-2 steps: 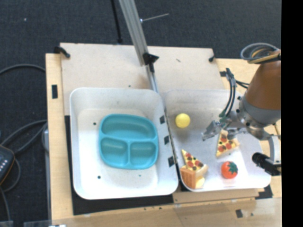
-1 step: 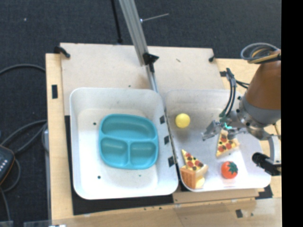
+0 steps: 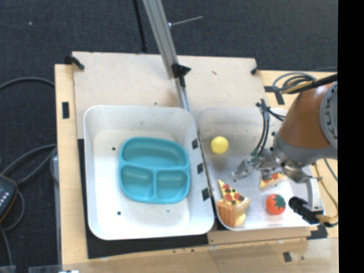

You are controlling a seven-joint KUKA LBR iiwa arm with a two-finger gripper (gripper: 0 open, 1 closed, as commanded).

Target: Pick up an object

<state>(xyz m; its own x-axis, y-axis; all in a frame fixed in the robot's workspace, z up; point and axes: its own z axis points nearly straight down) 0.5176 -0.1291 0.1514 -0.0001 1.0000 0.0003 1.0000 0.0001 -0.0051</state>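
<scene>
In the right bin (image 3: 227, 118) lie a yellow ball (image 3: 219, 145), a toy pizza slice (image 3: 232, 203) with red dots, a red strawberry-like toy (image 3: 275, 204) and a small orange and yellow piece (image 3: 271, 178). My gripper (image 3: 253, 167) hangs low over the middle of this bin, right of the ball and just left of the small orange piece. The piece lies partly under the wrist. Nothing can be seen held in the gripper.
The left bin (image 3: 102, 124) holds a blue divided tray (image 3: 153, 169). A slanted metal post (image 3: 162, 30) rises behind the bins. Cables (image 3: 264, 129) hang by the arm over the right bin's far side. The pizza slice sits against the bin's front left wall.
</scene>
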